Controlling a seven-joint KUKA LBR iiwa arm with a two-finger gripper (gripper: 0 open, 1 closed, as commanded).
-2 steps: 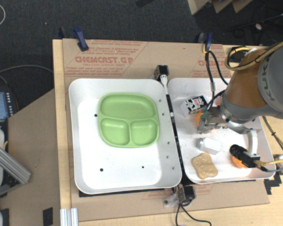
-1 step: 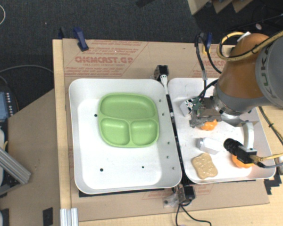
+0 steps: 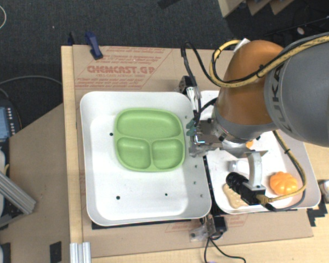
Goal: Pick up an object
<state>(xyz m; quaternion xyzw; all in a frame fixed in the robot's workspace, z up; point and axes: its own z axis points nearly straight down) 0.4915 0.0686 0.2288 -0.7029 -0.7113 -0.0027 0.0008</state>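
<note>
My gripper hangs under the orange wrist band, over the left edge of the right bin, close to the wall shared with the left bin. The wrist hides what lies beneath it. An orange, pumpkin-like object rests in the right bin near its front right corner, well apart from the gripper. A flat tan object lies at that bin's front edge, partly covered. A small orange piece peeks out beside the arm.
A green divided plate lies in the left bin, toward its back. The arm's bulk covers most of the right bin. Both bins sit on a cardboard-topped bench.
</note>
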